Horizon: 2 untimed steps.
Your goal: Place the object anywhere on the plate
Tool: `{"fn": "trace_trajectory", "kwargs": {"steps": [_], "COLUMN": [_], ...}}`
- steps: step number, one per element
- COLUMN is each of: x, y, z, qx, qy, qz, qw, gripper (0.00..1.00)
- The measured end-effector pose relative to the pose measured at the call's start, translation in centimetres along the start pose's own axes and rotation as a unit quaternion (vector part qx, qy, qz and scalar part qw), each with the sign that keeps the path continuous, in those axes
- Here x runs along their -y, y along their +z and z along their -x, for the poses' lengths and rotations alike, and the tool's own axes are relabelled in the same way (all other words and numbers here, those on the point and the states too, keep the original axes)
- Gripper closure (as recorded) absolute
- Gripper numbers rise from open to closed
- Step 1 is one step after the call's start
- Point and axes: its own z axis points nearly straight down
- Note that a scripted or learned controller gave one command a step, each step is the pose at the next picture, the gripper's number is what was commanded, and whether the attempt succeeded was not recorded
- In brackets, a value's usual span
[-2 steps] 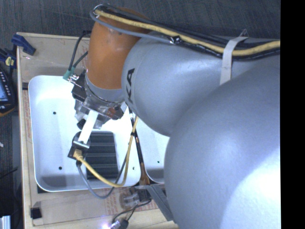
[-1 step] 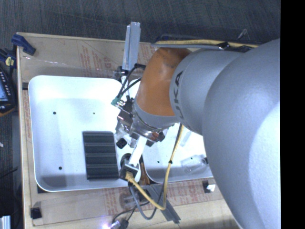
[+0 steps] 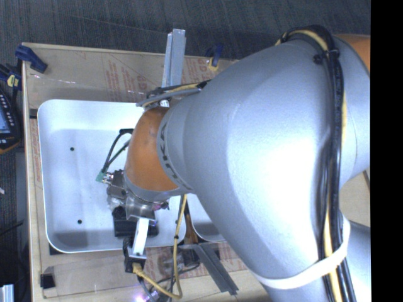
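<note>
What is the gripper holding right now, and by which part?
Cannot be told: the gripper sits low in the left bin, and the arm hides whatever is beneath it.

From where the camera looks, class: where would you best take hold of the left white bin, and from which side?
Probably grip the left bin by the raised rim along its left side, coming in from the view's left. The bin is shallow, with a rim running round it that offers a lip to grasp, and the arm hangs over its right part.
</note>
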Motion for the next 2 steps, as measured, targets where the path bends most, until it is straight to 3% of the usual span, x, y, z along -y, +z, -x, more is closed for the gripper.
{"fn": "trace_trajectory", "kwargs": {"steps": [1,2], "x": [0.5,-6.1], "y": [-7.6,-8.1], "z": [-1.7,0.8], "qx": [-0.002,-0.002], "qy": [0.153,0.104], "qz": [0.002,0.001], "qw": [0.9882,0.9946], "gripper": [1.00,1.00]}}
